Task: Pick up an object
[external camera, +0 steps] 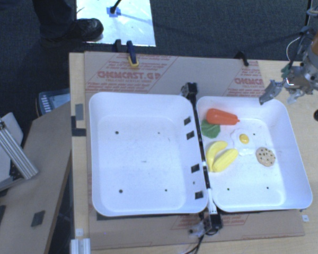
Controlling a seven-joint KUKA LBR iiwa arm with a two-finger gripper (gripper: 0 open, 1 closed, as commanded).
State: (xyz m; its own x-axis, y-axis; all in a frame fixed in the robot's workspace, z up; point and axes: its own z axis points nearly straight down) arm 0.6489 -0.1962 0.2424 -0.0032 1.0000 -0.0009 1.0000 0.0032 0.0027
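Right bin had a carrot, banana, fried egg and cookie all bunched near its back-left corner.

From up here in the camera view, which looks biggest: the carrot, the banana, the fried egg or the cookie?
Largest to smallest as they look:
1. carrot with its green top
2. banana, close to the carrot, so that order is unsure
3. fried egg
4. cookie
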